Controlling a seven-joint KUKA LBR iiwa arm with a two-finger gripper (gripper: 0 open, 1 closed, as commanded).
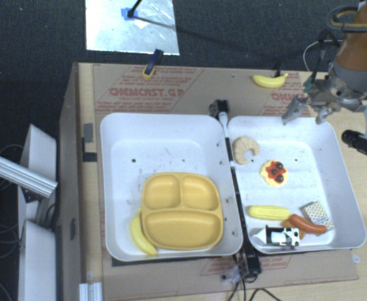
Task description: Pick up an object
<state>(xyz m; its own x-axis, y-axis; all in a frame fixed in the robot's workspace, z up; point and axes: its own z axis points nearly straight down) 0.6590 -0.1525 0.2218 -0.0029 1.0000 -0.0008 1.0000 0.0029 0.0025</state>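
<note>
Here the gripper (309, 111) is hanging over the far edge of the right bin (334, 168) with its fingers spread apart and gripping nothing. The croissant (246, 149) is lying nearest, by the divider; it is probably light, stiff plastic, best pinched across its thick middle.

The arm (359, 49) is cut off by the right edge, so little beyond its wrist shows. The gripper (308, 111) is small and blurred; whether anything sits between its fingers cannot be told. Far down to the left of the gripper, a banana (142, 236) lies partly hidden under the yellow tray (182, 211). Below the gripper, a sausage (306, 224) has one end tucked under a small checked packet (317, 213), and the black-and-white item (281, 236) beside it is too small to identify.
</note>
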